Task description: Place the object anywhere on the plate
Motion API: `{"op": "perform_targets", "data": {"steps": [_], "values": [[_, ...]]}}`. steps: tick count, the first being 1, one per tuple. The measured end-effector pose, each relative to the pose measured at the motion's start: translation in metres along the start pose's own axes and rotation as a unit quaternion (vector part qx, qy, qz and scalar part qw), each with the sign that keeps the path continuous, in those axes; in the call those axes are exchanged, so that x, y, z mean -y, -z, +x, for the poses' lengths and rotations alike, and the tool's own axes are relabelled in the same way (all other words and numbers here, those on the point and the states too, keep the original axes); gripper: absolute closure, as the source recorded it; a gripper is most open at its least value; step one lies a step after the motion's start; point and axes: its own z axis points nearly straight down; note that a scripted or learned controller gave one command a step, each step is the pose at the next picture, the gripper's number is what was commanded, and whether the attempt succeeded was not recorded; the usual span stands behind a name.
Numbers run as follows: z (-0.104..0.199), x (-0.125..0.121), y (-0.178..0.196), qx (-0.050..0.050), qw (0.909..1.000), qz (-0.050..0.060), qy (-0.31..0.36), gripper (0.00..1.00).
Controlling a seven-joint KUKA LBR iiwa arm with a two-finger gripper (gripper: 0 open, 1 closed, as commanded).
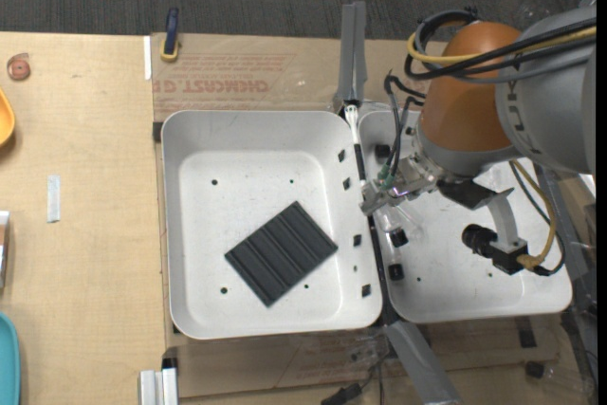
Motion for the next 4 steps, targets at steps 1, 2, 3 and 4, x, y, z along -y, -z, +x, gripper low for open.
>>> {"op": "perform_targets", "data": {"steps": [1, 2, 3, 4], "values": [[0.045, -0.001, 0.000, -0.001, 0.9941, 0.001, 0.108, 1.00], [0.083, -0.024, 0.060, 0.000, 0.9809, -0.001, 0.194, 1.00], [0.054, -0.011, 0.080, 0.001, 0.9399, -0.002, 0.341, 1.00], [0.054, -0.011, 0.080, 0.001, 0.9399, -0.002, 0.341, 0.00]]}}
